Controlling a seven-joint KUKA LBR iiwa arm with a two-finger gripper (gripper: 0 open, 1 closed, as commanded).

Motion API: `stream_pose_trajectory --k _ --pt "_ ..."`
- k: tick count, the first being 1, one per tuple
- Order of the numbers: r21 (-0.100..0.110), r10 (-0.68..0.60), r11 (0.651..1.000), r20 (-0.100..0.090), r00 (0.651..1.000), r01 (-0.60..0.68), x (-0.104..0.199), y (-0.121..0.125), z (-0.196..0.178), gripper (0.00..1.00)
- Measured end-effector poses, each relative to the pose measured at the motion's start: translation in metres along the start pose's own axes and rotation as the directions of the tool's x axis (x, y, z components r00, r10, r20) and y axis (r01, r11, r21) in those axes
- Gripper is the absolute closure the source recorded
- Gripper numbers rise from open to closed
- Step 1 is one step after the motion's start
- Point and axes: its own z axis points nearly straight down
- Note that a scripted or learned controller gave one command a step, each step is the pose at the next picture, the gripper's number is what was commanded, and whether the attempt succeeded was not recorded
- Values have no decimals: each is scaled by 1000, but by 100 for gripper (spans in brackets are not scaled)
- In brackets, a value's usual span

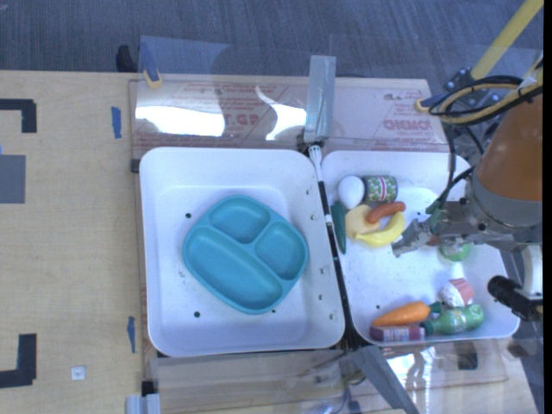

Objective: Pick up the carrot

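1. I see the gripper (412, 241) low in the right bin (379, 296), reaching in from the right with the orange-banded arm (509, 162) above it.
2. Just left of it lies a yellow banana (384, 231) with a small red sausage-like piece (385, 212) on top; a white egg (350, 189) and a small can (379, 186) sit beyond those.
3. A green pepper-like piece (338, 227) lies against the bin's left wall.
4. The carrot (402, 314) lies well below the gripper, near the front wall, touching a green bottle (455, 320).
5. The left bin (164, 231) holds a teal divided plate (245, 252).
6. I cannot tell whether the fingers are apart; the view is blurred there.
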Motion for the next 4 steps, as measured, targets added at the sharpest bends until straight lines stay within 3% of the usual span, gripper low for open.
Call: stream_pose_trajectory --k 1,2,3,4 --pt "4 46 999 0 999 -46 -23 -19 89 0" --pt "-4 247 969 -2 969 -247 -27 -16 124 0" --pt "10 328 945 -35 944 -328 -64 -9 122 0" --pt "-3 360 933 -2 933 -360 -6 -16 79 0"
